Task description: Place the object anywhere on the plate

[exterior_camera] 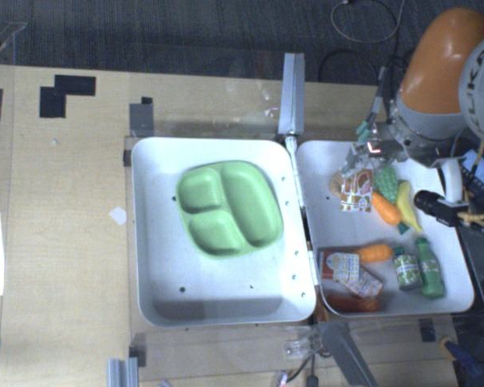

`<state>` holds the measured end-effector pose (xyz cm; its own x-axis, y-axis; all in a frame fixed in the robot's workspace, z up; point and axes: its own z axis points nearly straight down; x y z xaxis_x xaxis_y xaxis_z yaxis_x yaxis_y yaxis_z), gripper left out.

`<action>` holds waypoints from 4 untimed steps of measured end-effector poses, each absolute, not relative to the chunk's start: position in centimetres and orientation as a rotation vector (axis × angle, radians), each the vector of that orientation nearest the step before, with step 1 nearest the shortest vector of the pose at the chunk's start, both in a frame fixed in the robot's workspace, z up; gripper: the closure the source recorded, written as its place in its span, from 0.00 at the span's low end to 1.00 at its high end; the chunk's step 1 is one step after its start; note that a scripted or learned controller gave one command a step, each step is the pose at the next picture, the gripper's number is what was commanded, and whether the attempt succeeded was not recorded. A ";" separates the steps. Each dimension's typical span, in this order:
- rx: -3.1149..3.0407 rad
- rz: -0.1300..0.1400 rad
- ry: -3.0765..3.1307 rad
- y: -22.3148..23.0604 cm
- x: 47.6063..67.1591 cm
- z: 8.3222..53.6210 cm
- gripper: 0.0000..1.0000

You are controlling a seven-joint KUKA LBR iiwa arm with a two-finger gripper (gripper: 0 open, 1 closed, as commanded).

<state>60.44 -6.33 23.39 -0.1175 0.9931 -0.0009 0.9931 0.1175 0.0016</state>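
Objects are heaped in the right bin (466, 293), apart from the green plate (228, 208) in the left bin (153, 297). Printed labels cannot be read. Gripper (369, 150) state cannot be told.

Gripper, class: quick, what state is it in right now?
Gripper: low over the right bin's far end, beside a small packet; open or closed cannot be told.
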 end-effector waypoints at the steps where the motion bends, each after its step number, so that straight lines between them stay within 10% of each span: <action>1: 2.096 0.000 2.338 -6.7 63.0 21.3 1.00; 2: 1.689 0.004 2.646 -1.0 64.9 20.1 1.00; 3: 1.689 0.004 2.645 -1.0 64.9 20.2 0.00; 4: 1.601 0.004 2.700 1.6 61.1 23.9 0.00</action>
